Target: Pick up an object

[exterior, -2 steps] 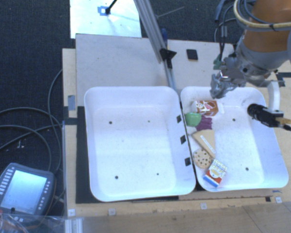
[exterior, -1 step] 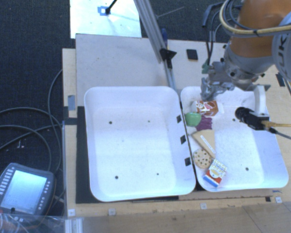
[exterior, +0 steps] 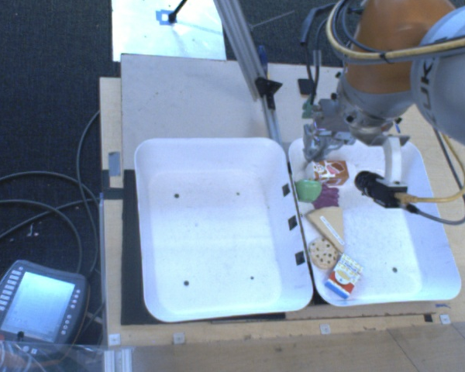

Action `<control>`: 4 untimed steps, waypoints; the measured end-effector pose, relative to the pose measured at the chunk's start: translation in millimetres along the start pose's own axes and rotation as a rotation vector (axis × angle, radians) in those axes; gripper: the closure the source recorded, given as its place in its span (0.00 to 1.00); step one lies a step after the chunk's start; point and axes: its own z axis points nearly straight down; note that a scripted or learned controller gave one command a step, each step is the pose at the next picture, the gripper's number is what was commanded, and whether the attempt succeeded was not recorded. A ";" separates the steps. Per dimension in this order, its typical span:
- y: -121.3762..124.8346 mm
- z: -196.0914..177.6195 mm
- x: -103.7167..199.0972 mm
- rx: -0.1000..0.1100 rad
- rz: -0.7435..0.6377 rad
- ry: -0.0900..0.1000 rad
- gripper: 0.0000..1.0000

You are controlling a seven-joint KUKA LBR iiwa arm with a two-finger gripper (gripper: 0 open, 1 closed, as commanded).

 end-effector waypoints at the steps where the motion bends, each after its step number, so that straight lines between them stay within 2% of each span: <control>1: -33.1 -52.0 -76.5 -0.005 0.008 -0.001 1.00; 2: -3.2 25.7 -30.3 0.006 -0.002 0.000 1.00; 3: -22.5 0.8 -6.3 -0.001 0.089 0.000 1.00; 4: -82.6 -103.1 -59.6 -0.011 0.006 0.000 1.00</control>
